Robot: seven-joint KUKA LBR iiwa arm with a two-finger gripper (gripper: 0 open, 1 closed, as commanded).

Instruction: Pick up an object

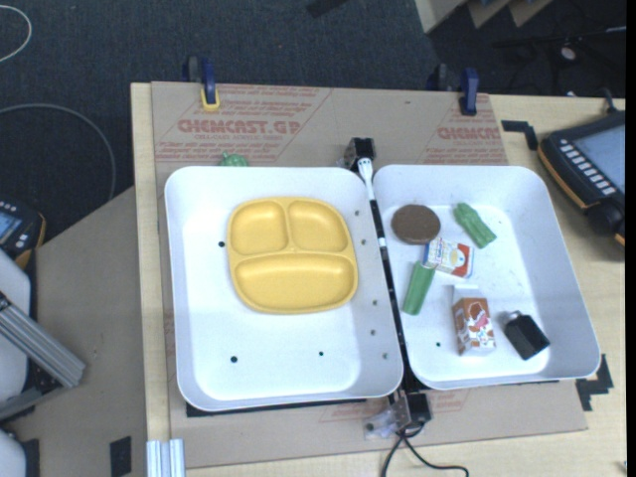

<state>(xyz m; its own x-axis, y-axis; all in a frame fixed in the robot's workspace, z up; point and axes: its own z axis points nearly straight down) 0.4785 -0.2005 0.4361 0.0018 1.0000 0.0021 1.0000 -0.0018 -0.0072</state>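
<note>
The right bin (556, 237) holds several small objects. A brown round disc (414, 224) lies near its back left. A short green block (475, 225) lies tilted behind and to the right of it. A small white and red carton (448, 256) sits in the middle. A long green cylinder (419, 288) lies beside the left wall. A brown and red packet (474, 325) rests toward the front, with a black block (526, 334) to its right. The left bin (194, 296) holds a yellow three-compartment plate (292, 254).
The bins sit on a cardboard sheet (288, 117) held by two blue clamps (208, 79) at the back. A small green item (235, 160) lies on the cardboard behind the left bin. A tablet-like device (591, 162) sits at the right edge.
</note>
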